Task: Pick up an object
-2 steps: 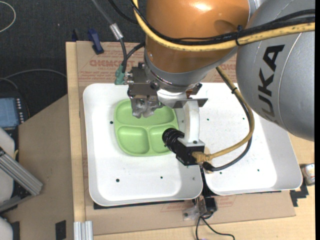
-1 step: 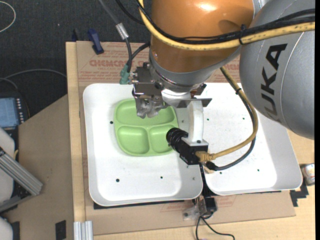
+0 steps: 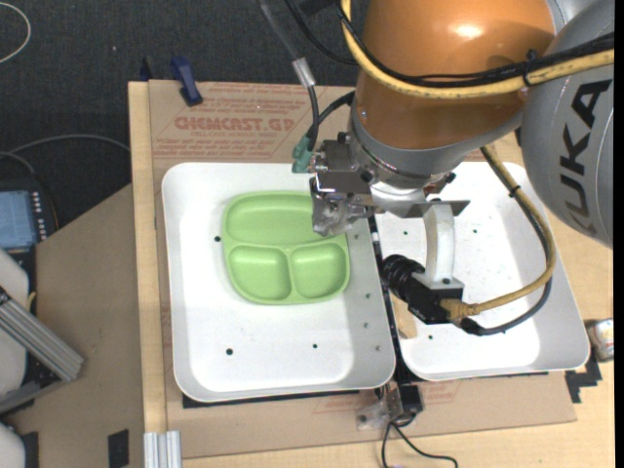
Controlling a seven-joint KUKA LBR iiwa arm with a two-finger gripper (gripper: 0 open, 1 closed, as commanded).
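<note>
I have the gripper point(image 3: 331, 213) over the green tray's point(image 3: 283, 252) right rim in the left bin point(image 3: 195, 339); finger state unclear. Next, descend and clamp the rim.

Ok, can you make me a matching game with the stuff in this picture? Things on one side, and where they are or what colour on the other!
Things:
1. divided plate
2. arm's big band
3. clamp
4. right bin

Clues:
A. blue, at the far edge of the brown board
B. orange and shiny
C. light green, lying in the left bin
D. white, with black cable parts over it

Pairs: 1-C, 2-B, 3-A, 4-D
</note>
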